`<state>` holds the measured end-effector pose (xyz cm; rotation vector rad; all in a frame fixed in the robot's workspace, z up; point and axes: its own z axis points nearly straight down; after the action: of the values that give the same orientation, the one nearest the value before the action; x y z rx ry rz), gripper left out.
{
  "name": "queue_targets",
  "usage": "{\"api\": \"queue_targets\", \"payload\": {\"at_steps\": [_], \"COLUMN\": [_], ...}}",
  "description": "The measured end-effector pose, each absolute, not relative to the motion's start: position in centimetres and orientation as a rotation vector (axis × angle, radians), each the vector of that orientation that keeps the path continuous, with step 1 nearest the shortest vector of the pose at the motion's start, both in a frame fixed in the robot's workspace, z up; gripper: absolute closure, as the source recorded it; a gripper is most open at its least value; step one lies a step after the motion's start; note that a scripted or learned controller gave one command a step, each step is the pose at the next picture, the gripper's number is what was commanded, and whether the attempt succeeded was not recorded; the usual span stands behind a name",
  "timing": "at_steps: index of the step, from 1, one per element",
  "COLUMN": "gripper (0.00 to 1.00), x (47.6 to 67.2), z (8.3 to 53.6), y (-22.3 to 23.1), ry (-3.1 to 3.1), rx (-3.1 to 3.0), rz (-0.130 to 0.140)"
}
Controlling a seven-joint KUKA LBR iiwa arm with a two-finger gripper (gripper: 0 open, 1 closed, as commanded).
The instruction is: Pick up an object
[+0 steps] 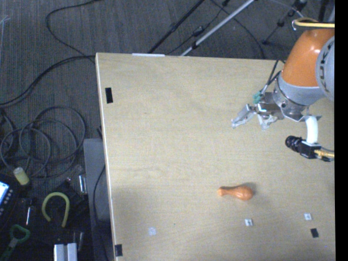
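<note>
An orange, pear-shaped object lies on its side on the pale wooden bench top, toward the front right. My gripper hangs over the bench at the right, well behind the orange object and apart from it. Its two silver fingers are spread open, with nothing between them. The grey wrist and its orange band rise behind the gripper at the right edge.
A black and yellow fitting on a white tube hangs from the arm, just right of the gripper. Small white tags and a black tag lie near the front right. The bench's left edge drops to a floor with cables.
</note>
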<state>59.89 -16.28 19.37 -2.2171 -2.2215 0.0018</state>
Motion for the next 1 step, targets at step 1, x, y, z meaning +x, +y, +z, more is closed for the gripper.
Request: {"api": "queue_targets", "payload": {"at_steps": [1], "gripper": [0.00], "x": [62.10], "z": [15.42], "y": [-22.44], "ry": [-2.430], "rx": [-1.993], "rz": [0.005]}}
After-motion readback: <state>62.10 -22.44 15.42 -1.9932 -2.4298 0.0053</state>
